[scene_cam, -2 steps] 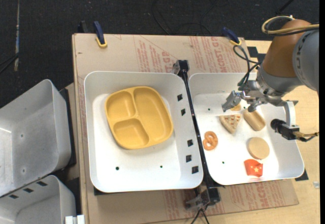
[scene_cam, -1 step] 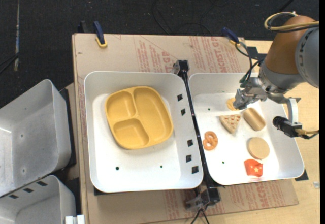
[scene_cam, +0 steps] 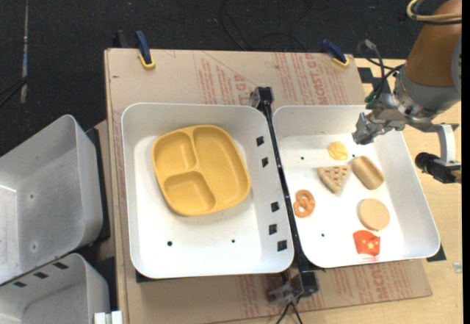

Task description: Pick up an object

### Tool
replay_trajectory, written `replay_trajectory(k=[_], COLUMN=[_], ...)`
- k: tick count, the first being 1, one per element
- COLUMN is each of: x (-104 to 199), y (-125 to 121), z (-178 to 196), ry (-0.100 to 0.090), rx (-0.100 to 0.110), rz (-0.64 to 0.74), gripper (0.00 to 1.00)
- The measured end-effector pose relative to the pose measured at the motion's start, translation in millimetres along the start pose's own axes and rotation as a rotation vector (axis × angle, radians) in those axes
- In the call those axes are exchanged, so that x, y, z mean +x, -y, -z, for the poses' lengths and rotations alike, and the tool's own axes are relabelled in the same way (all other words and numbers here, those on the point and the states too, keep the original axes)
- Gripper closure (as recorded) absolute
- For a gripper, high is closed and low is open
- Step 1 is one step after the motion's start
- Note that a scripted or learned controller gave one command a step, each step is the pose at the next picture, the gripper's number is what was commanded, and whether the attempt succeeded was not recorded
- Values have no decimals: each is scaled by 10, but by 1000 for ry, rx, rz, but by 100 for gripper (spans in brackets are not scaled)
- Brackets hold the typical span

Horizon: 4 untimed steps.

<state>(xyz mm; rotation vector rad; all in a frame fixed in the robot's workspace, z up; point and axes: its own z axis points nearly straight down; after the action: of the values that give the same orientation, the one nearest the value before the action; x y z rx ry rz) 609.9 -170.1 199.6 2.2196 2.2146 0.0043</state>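
The gripper (scene_cam: 365, 131) hovers upper right, just above-right of the yellow piece (scene_cam: 337, 150) (fingers' state: cannot tell). A bread roll (scene_cam: 367, 172) and pizza slice (scene_cam: 334, 178) lie just below.

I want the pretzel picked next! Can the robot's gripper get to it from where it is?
Probably yes. The pretzel lies flat by the right bin's left wall, apart from the other food, with nothing on top. The gripper hangs over the same bin's far side.

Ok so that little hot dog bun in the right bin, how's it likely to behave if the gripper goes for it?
The hot dog bun looks rounded and elongated, so it may roll sideways if nudged across its long axis. It looks like a small toy, so probably light and stiff. It lies close to the pizza slice and the gripper hangs just above it, so a push might bump that neighbour.
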Motion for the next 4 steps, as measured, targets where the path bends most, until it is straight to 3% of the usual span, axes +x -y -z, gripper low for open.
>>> replay_trajectory(k=[1,2,4], x=[0,601,1525], y=[-6,8,-7], z=[15,-20,107], ry=[-2,-5,-4], rx=[4,8,8], rz=[2,11,9], gripper=[100,100,100])
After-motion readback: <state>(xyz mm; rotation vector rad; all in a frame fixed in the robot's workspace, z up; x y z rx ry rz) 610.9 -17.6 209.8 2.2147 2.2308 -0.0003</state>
